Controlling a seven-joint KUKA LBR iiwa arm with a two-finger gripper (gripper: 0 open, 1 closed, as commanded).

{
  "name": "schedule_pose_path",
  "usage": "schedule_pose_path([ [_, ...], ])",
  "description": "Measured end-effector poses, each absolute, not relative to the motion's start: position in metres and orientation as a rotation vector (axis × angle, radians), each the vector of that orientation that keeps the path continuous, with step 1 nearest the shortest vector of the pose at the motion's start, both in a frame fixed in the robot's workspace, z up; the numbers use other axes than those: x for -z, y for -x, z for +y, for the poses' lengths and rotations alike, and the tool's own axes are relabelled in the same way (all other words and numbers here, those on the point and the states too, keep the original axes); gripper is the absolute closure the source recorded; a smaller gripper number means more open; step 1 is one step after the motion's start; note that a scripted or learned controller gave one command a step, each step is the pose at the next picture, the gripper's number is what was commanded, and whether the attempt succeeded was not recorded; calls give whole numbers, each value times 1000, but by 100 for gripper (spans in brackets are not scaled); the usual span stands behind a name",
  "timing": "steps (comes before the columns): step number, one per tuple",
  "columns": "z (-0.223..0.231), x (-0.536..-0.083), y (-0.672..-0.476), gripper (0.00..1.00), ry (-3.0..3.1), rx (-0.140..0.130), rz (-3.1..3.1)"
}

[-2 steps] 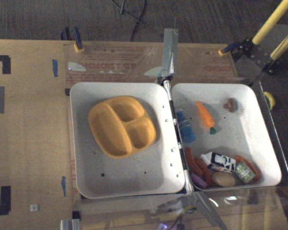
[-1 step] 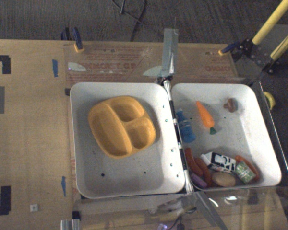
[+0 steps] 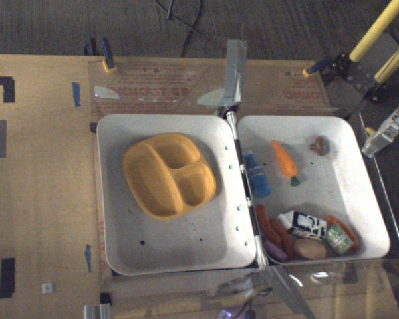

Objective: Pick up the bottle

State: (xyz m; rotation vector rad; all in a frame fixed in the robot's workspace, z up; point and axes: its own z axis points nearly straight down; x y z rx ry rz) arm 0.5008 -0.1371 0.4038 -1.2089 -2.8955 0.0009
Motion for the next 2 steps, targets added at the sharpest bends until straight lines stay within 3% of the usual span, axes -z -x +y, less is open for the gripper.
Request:
schedule_pose_path([
  [1,-213,-434,-481,100,1255,-2,-2882],
  [2,-201,-344,-493,100,1261,-1,-2876],
])
